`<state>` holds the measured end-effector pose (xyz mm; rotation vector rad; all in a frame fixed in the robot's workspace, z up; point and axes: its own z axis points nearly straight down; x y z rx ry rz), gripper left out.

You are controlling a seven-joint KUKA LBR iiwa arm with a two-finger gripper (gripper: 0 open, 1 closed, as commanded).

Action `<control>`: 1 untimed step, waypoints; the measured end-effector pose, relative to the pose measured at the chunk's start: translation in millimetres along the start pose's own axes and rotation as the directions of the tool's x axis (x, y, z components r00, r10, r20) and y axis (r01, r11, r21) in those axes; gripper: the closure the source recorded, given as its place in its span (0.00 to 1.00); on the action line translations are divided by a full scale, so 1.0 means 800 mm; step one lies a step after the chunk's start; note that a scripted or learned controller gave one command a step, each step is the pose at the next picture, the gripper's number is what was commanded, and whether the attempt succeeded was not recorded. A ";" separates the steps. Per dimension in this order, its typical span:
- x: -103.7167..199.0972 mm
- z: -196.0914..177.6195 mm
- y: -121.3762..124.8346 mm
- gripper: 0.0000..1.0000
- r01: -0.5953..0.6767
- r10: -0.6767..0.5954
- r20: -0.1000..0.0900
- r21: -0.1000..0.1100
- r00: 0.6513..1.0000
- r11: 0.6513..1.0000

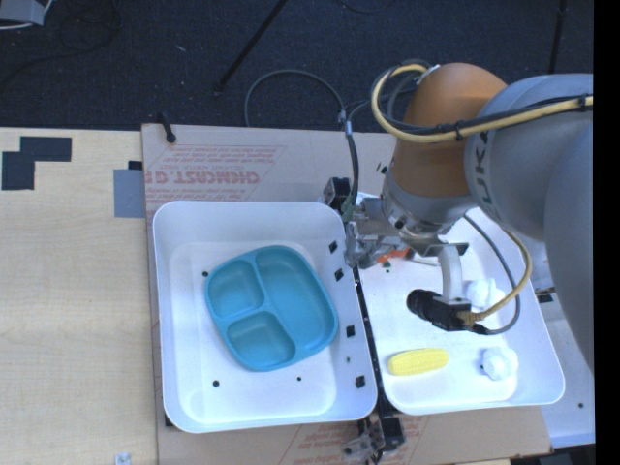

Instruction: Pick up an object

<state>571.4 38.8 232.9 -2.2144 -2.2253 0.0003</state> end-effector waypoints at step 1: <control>0.069 0.018 0.015 1.00 -0.001 0.001 0.001 0.002 1.000 1.000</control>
